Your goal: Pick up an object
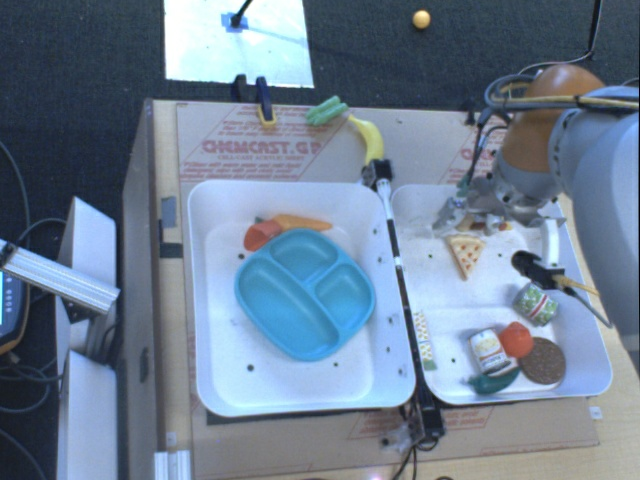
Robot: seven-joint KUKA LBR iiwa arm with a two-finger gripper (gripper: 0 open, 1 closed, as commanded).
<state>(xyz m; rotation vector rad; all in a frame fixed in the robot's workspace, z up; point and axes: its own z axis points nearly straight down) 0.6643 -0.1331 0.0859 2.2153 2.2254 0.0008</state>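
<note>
Grey gripper [462, 211] is being positioned low in the right bin [590, 368]; its finger state cannot be told. Directly beneath, a pizza slice [465, 255] is being approached. Farther off, a can [537, 304] is lying. A descent is judged necessary next.

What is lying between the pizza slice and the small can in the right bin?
In the camera view, only bare white bin floor lies between the pizza slice and the small can.

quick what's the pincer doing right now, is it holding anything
Pincer: low in the right bin, just above the pizza slice; whether it grips anything cannot be told.
</note>
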